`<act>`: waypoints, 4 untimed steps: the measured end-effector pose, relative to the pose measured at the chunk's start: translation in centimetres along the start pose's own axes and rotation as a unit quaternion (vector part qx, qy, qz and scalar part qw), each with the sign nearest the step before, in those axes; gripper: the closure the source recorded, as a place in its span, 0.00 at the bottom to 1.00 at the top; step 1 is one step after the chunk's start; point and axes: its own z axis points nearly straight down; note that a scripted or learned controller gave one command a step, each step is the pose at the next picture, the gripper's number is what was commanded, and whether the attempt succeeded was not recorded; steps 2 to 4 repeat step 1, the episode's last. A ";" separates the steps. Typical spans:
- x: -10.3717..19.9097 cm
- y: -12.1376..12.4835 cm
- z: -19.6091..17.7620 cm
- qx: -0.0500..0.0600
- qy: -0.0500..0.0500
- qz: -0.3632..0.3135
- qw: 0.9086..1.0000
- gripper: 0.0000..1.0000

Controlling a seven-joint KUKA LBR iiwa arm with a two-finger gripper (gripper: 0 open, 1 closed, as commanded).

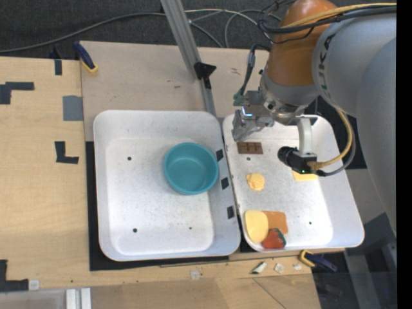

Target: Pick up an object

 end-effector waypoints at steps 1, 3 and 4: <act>5.5 -0.2 1.3 0.001 -0.001 0.000 1.000 1.00; 5.5 -0.2 1.3 0.001 -0.001 0.000 1.000 1.00; 5.5 -0.2 1.3 0.001 -0.001 0.000 1.000 1.00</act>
